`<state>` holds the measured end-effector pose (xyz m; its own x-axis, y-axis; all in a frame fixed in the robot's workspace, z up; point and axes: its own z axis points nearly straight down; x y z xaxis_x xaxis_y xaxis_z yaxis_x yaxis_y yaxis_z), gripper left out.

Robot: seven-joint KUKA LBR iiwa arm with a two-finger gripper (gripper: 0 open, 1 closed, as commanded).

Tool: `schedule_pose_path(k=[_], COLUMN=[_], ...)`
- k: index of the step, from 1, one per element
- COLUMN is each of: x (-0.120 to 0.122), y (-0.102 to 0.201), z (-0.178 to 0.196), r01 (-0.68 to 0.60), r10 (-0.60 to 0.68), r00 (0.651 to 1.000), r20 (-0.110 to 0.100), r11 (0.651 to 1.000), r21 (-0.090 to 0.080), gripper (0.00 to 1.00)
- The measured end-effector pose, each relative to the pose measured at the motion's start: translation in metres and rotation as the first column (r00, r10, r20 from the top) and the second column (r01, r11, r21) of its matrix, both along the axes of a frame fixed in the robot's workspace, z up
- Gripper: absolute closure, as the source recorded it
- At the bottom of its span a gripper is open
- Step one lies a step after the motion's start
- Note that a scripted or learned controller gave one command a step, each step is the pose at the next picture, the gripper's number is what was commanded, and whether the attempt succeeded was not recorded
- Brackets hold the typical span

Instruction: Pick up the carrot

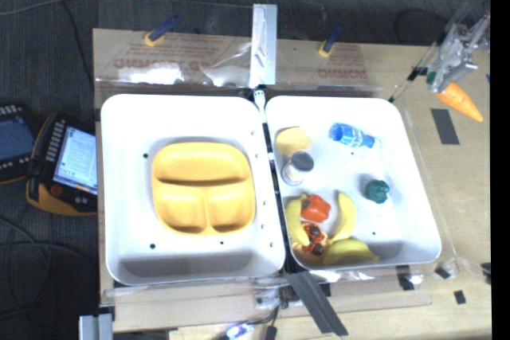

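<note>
The orange carrot (pixel 463 99) hangs at the far right, beyond the right bin's (pixel 414 171) far right corner and over the bench. Its thick end sits right at the fingertips of my gripper (pixel 449 80), which reaches down from the upper right. The fingers look shut on that thick end, with the pointed tip slanting down to the right. A small green bit shows at the fingertips.
The right bin holds bananas (pixel 344 239), a red pepper (pixel 315 208), a blue bottle (pixel 351 136), a green item (pixel 377 190), a small can (pixel 301 165) and a yellow round item (pixel 292 141). A yellow divided tray (pixel 204 185) lies in the left bin (pixel 127 171).
</note>
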<state>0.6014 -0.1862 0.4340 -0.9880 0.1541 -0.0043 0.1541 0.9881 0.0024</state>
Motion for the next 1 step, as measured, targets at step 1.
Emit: schedule_pose_path(k=[1], x=[0.0053], y=[0.0366], z=[-0.1253], r01=[-0.153], r10=[0.153], r00=[0.988], r20=[-0.004], r11=[0.988], r21=[0.0], gripper=[1.0])
